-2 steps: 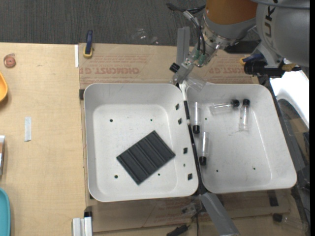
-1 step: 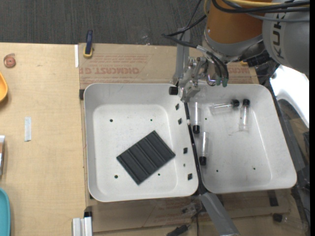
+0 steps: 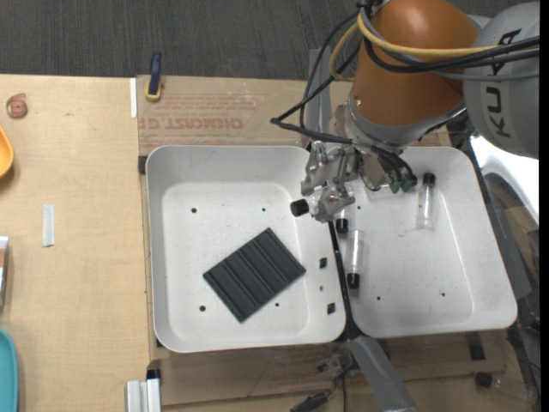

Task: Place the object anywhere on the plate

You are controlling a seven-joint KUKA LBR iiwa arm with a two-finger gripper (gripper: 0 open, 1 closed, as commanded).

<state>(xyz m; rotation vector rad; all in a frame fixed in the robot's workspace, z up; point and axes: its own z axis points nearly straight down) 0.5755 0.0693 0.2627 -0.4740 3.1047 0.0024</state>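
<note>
A dark grey ribbed plate (image 3: 254,274) lies flat and turned at an angle in the left bin (image 3: 171,230). A clear tube with black ends (image 3: 352,257) lies in the right bin (image 3: 455,290), close against its left wall. A second clear tube with a black cap (image 3: 425,201) rests farther right in the same bin. My gripper (image 3: 330,202) hangs over the wall between the two bins, just above the upper end of the nearer tube. It is up and to the right of the plate. Nothing shows clearly in its grasp.
The orange-banded wrist (image 3: 412,54) and its cables (image 3: 326,93) cover the bins' back middle. Cardboard (image 3: 206,114) lies behind the left bin. On the wooden bench at the left sit an orange dish edge (image 3: 4,157) and a small white strip (image 3: 48,225).
</note>
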